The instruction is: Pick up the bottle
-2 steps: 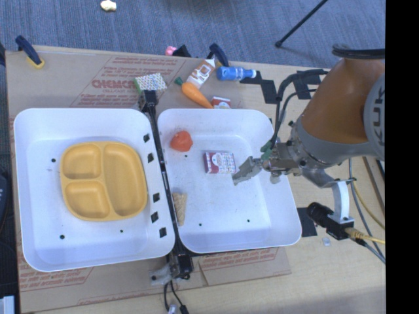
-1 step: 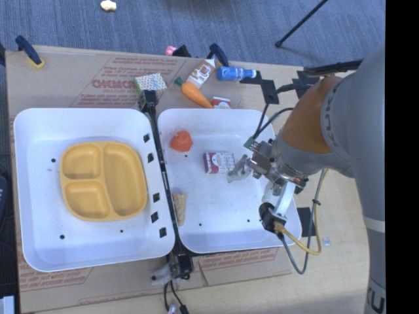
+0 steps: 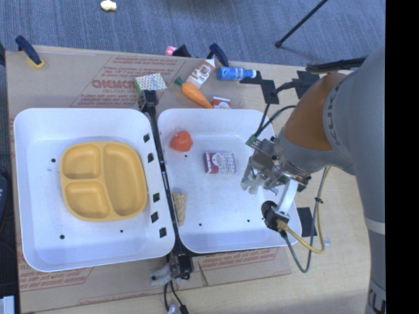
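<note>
Start on your left: the left bin (image 3: 26,175) holds a yellow tray (image 3: 103,180) with 3 sections, lying flat in the middle, so it will not slide or get in your way. Clips run down the wall where the 2 bins meet; they look like they keep the bins together.

Next comes the right bin (image 3: 216,231). In it you see a red toy (image 3: 181,140) near the top left, a small red and white box (image 3: 219,162) in the middle, and a tan cone (image 3: 179,206) low by the left wall. None of these looks like a bottle.

The bottle (image 3: 234,74) is not in a bin. It is blue and lies on its side on the bench behind the right bin, beside a carrot (image 3: 196,95) and a white and orange tube (image 3: 200,74).

On the right, the gripper (image 3: 256,175) hangs low over the right bin, just right of the box and well apart from the bottle. You cannot tell from here how wide the claw is, and nothing shows in it. I think it must go up to the bench.
</note>
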You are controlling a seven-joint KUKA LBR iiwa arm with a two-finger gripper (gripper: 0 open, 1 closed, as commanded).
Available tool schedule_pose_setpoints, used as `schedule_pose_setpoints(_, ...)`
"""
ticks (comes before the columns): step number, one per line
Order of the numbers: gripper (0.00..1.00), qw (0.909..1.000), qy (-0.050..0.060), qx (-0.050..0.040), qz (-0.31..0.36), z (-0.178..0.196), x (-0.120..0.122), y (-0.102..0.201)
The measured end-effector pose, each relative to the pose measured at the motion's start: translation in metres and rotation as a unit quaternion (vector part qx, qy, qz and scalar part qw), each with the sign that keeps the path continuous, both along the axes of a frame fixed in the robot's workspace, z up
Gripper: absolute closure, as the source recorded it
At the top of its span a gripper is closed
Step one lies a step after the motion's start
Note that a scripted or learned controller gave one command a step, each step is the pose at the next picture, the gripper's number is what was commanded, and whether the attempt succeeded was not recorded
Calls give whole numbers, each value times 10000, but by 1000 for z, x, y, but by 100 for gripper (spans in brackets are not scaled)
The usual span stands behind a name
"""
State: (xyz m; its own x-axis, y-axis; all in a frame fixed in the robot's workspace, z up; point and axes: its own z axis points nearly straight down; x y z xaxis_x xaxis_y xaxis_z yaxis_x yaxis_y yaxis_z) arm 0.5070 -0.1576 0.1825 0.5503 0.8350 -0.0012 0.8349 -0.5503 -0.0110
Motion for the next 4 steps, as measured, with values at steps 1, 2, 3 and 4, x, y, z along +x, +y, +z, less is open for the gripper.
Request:
schedule_pose_setpoints(1,100,9934,-5,-14,-1147,6,-24,48)
schedule_pose_setpoints(2,100,9780,-6,-20,-2087,-56,-32,-19)
schedule_pose_setpoints(3,100,9525,-13,-27,-3046,-1,-31,-17)
schedule_pose_setpoints(4,100,9251,-10,-34,-3797,13,-31,21)
